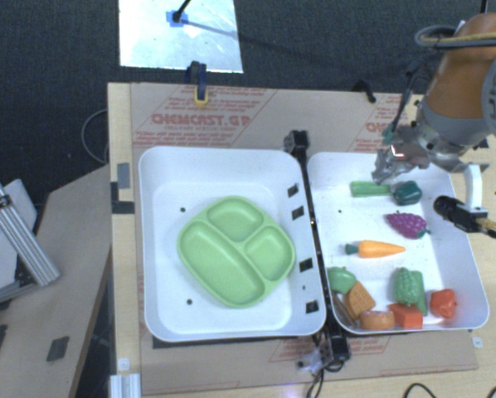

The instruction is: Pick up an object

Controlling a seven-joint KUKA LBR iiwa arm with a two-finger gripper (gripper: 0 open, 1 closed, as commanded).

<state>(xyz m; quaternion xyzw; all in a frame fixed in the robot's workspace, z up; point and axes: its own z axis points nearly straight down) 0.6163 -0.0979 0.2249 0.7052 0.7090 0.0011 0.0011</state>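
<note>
Camera view: the hand (386, 170) sits low at the right bin's (472, 301) twelve o'clock rim, just above a green stick-shaped toy (369, 189); its grip state cannot be told. A toy carrot (376, 249) lies mid-bin, purple grapes (406, 222) toward its one o'clock.

My arm (468, 65) ran off the picture's right edge. My end effector (389, 171) hid one end of the green stick (369, 189); its finger state was unreadable.
</note>
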